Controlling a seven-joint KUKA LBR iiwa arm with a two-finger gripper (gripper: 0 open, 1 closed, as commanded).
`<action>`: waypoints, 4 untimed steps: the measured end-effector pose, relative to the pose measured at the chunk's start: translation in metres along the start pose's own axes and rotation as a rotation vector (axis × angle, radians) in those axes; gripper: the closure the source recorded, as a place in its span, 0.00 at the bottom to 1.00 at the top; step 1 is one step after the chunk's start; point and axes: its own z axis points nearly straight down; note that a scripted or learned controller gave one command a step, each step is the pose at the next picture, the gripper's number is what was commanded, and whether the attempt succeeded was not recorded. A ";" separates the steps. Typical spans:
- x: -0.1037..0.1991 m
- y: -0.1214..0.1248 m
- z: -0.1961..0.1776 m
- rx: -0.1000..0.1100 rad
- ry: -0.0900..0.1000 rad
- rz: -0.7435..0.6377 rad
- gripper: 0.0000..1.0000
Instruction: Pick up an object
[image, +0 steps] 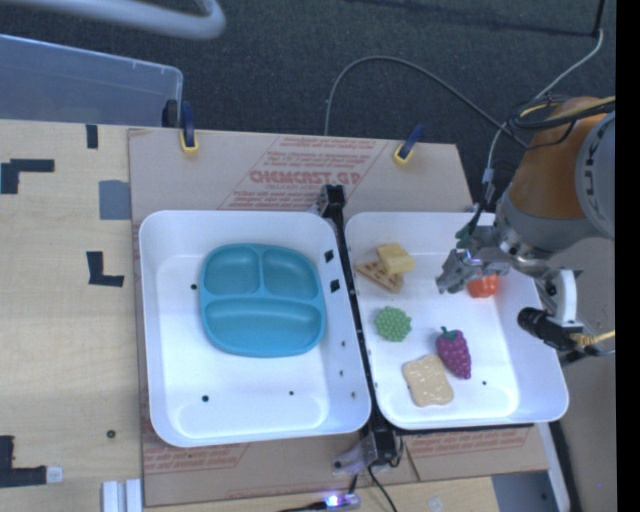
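The gripper (458, 276) hangs over the right bin (530, 400); whether it is open I cannot tell. An orange object (484, 286) lies just beside it at four o'clock, nearest of all; the purple grapes (454, 352) sit farther off at six

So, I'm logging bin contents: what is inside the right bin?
The right bin holds a waffle, cheese, green broccoli, purple grapes, a cracker and something orange, partly covered by the gripper.
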 end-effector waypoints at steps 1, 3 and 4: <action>0.057 0.002 0.001 0.000 0.001 -0.002 1.00; 0.158 -0.018 -0.004 0.001 0.000 -0.002 1.00; 0.202 -0.027 -0.004 0.001 0.000 -0.002 1.00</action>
